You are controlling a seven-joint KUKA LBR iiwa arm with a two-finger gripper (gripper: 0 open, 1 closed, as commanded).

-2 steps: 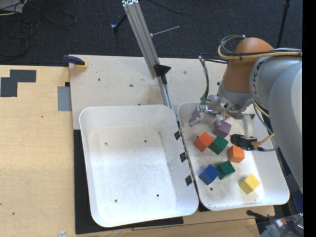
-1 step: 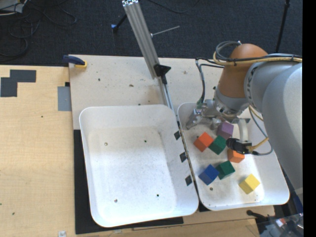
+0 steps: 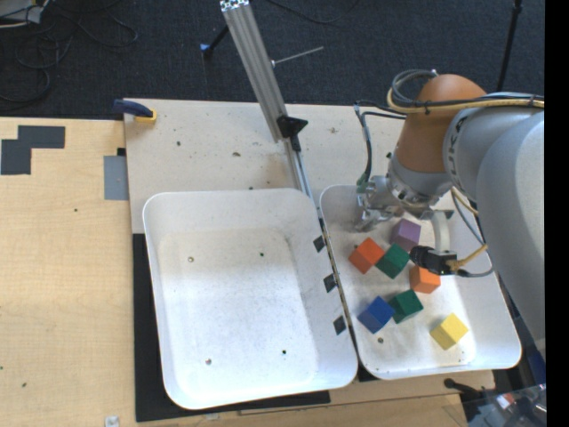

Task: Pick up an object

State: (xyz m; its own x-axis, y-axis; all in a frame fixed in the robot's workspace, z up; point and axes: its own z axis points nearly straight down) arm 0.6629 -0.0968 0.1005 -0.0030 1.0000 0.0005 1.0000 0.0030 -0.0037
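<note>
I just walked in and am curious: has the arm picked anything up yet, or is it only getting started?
Nothing looks picked up yet. All the blocks, such as the purple block, orange block and yellow block, lie in the right bin. The end effector is low at that bin's far end, near the blocks, with nothing visibly held. Grabbing and lifting a block is still to come.

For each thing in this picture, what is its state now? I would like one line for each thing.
pincer: low in the right bin, near its far edge
purple block: lying in the right bin
orange block: lying, touching the green one beside it
green block: lying
second orange block: lying
second green block: lying
blue block: lying
yellow block: lying apart from the others
left bin: flat on the bench
</note>
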